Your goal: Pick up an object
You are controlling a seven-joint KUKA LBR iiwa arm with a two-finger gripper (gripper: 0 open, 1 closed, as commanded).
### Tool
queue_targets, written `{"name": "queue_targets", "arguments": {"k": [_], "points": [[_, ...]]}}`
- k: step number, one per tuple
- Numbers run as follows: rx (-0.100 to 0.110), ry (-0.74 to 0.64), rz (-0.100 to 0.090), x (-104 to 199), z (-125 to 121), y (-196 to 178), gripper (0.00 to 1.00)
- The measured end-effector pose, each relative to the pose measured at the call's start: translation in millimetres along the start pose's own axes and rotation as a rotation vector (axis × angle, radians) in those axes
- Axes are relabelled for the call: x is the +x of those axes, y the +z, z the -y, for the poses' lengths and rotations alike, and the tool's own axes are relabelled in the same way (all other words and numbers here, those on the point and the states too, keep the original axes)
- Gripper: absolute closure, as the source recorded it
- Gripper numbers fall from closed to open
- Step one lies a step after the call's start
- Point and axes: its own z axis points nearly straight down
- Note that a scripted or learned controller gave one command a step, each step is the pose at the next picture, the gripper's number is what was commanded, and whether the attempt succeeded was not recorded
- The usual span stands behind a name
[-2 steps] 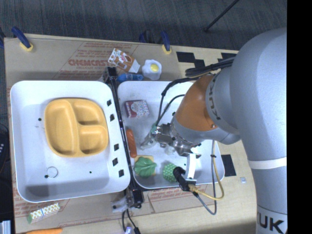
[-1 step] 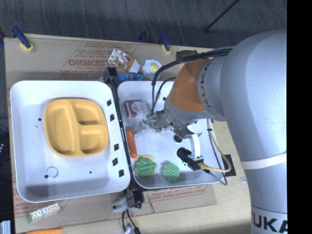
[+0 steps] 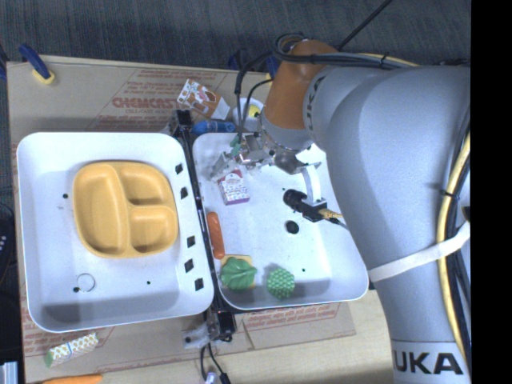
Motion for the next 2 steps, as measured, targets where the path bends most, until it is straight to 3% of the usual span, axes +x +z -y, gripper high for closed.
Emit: {"name": "queue_targets", "arguments": {"k": [1, 2], "points": [[0.002, -0.005, -0.001, 1, 0, -10, 1.0], [-0.002, -0.038, 0.001, 9, -2, -101, 1.0]]}}
